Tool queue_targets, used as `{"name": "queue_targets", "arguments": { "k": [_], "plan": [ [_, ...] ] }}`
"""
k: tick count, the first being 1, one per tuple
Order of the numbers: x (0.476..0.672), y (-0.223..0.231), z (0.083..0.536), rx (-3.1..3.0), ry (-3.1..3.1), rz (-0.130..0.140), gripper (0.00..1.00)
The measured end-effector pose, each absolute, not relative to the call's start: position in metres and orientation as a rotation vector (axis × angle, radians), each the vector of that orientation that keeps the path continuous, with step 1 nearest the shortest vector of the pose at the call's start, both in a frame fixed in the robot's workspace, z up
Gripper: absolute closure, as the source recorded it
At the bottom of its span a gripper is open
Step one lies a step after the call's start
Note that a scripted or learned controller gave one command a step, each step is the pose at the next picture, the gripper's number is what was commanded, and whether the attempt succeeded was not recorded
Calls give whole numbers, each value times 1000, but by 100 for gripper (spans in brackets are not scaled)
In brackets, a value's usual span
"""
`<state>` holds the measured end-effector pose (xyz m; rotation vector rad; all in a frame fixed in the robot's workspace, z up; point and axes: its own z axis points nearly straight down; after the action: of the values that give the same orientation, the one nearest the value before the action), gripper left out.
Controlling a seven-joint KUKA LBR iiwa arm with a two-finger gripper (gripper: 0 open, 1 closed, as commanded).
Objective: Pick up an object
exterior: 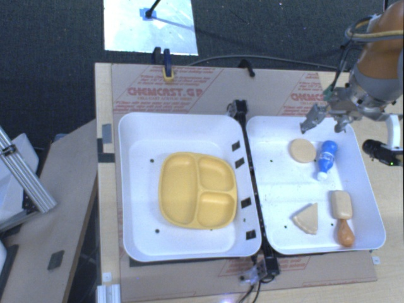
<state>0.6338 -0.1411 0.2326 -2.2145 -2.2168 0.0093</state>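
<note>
My fingers (325, 122) hang spread and empty at the right bin's (278, 188) far edge; round cookie (303, 150) and blue bottle (326, 158) lie just nearer.

Round tan disc (302, 150) touching blue-and-white bottle (326, 158), tan wedge (307, 219), cream-and-orange bar (342, 216), all in right bin (278, 188)

Two white bins (189, 122) (360, 226), one yellow divided plate (197, 190), five small items (302, 150) (326, 157) (307, 219) (341, 204) (345, 233).
</note>
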Motion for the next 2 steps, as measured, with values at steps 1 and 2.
{"name": "queue_targets", "arguments": {
  "k": [1, 2],
  "plan": [
    [636, -141, 240, -2218, -2226, -1, 0],
    [629, -136, 194, -2218, -2223, 2, 0]
  ]
}}
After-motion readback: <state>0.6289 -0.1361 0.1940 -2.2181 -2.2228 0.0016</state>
